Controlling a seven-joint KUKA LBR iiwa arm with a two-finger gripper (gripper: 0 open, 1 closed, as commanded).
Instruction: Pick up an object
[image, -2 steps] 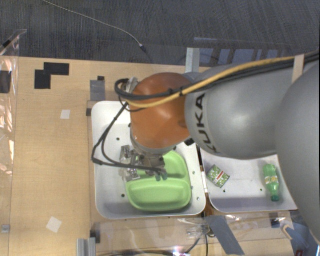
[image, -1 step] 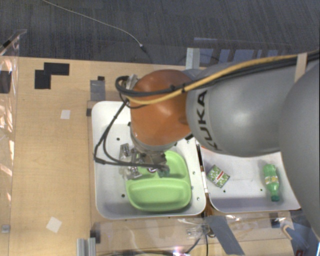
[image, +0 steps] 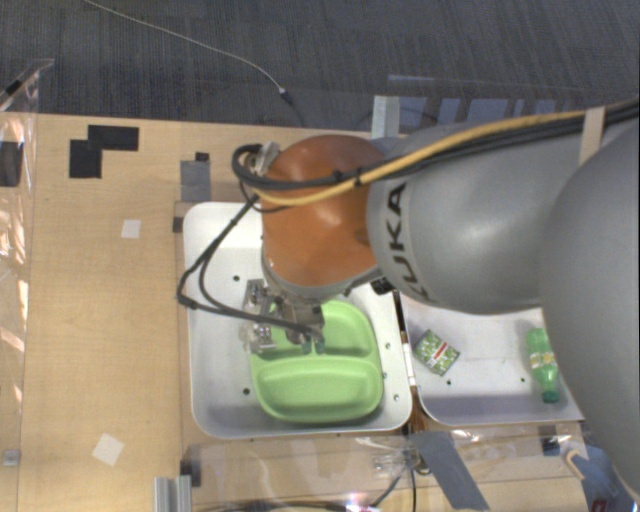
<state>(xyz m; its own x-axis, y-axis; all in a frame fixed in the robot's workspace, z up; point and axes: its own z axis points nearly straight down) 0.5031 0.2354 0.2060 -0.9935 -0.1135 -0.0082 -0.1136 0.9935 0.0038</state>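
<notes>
We saw the gripper (image: 283, 328) poised directly over the upper left rim of the green container (image: 320, 375), though we could not tell its state.

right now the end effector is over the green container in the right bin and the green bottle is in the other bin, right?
Not quite: the camera view shows the end effector over the green container in the left bin; the green bottle lies in the right bin.

A robotics lab: a grey KUKA arm (image: 480, 220) with loose cables (image: 215, 255) reaches over a plywood worktop (image: 90, 350) bearing black marker squares (image: 100, 148), two white bins (image: 215, 400) bolted between metal brackets (image: 195, 178), and dark carpet (image: 300, 40) beyond.
</notes>
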